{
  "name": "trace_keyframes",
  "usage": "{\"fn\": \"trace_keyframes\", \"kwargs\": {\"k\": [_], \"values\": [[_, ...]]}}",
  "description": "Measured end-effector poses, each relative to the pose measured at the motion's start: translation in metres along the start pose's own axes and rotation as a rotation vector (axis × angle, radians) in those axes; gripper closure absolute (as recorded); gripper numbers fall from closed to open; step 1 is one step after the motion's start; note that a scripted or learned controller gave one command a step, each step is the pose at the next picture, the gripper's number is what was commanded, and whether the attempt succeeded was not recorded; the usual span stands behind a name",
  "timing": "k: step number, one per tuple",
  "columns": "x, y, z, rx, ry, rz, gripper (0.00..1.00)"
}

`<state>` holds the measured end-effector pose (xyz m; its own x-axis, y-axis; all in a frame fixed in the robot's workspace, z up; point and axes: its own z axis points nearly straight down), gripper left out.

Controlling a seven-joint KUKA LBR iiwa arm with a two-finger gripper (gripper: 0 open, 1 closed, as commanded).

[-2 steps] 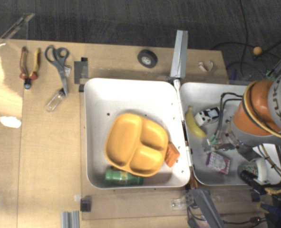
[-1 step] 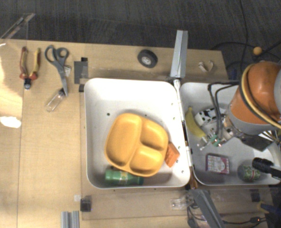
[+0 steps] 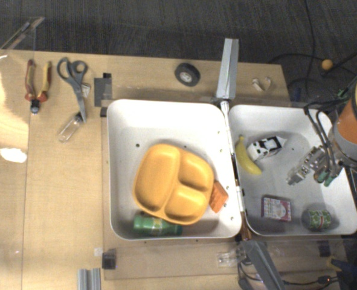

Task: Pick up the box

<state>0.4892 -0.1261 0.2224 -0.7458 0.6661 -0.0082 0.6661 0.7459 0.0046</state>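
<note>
The box [image 3: 275, 208] is small and flat with a pink and purple face. It lies near the front of the right bin [image 3: 347, 189]. My gripper [image 3: 311, 175] hangs over the right bin's middle, up and to the right of the box and apart from it. It is open, with nothing between its fingers. The grey arm with its orange band [image 3: 354, 122] comes in from the right edge.
In the right bin a banana [image 3: 247, 157] and a white and black toy [image 3: 266, 147] lie at the back left, and a green mottled ball [image 3: 316, 217] sits right of the box. The left bin [image 3: 121, 162] holds a yellow divided plate [image 3: 173, 182], a green can [image 3: 156, 225] and an orange block [image 3: 218, 197].
</note>
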Motion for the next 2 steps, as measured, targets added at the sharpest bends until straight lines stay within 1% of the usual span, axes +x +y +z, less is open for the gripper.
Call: {"fn": "trace_keyframes", "kwargs": {"k": [1,2], "values": [[0.0,0.0,0.0,0.0,0.0,0.0,0.0],[0.015,0.015,0.079,0.001,0.005,-0.002,0.0]]}}
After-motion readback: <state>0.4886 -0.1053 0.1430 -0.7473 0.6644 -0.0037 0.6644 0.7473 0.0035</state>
